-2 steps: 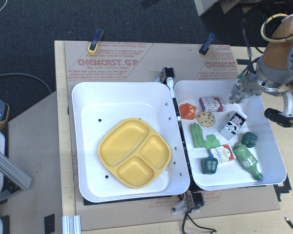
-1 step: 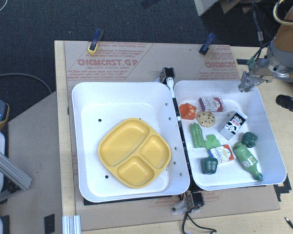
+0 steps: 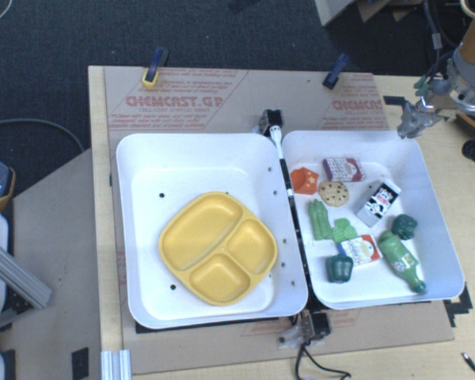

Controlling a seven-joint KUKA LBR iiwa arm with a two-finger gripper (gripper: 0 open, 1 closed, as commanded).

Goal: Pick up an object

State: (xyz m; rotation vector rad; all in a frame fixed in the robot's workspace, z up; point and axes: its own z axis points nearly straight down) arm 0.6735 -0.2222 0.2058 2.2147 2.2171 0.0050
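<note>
The pincer (image 3: 412,123) is seen above the right bin's (image 3: 427,172) far corner; its state cannot be told; nothing is held.

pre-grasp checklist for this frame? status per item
1. Gripper above the right bin's far right corner, apart from the toys: ok.
2. Holding anything: cannot tell, too small.
3. Targets present: green bottle, cookie, milk carton lie in the right bin: ok.
4. Spacing: toys crowd together, bottle next to the bin wall: not ok for an easy grasp.
5. Left bin holds the yellow divided plate: ok.
</note>
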